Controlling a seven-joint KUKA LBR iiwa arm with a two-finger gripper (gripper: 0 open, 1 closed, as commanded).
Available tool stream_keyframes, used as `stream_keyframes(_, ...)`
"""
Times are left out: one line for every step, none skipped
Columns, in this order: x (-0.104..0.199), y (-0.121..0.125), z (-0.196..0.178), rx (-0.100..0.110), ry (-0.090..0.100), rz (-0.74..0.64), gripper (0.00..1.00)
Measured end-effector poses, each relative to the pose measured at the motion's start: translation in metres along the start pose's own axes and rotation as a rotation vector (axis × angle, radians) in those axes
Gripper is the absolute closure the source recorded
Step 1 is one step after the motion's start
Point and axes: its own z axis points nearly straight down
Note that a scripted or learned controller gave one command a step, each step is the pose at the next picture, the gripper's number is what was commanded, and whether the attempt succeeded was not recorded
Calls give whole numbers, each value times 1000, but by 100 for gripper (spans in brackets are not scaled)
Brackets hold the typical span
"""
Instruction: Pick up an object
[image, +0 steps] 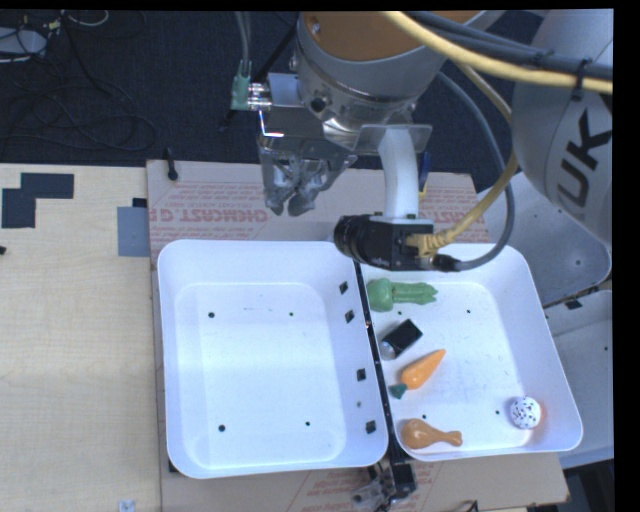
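Green toy (400, 294) in right bin (545, 330), well below-right of raised pincer (293, 192)

Orange carrot (423, 369), green toy (400, 294)

The grey arm's upper body with its orange band (375, 30) is cut off by the top edge, the two-finger gripper (293, 190) is blurred so its state cannot be told, and the right-hand shallow white bin's (540, 300) far rim is partly hidden by a black wrist-mounted unit (385, 242).
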Motion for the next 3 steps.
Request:
stream_keyframes(1,1,-9,3,-2,-2,100)
stream_keyframes(0,-11,1,1,-1,1,100)
stream_keyframes(0,-47,0,0,0,0,100)
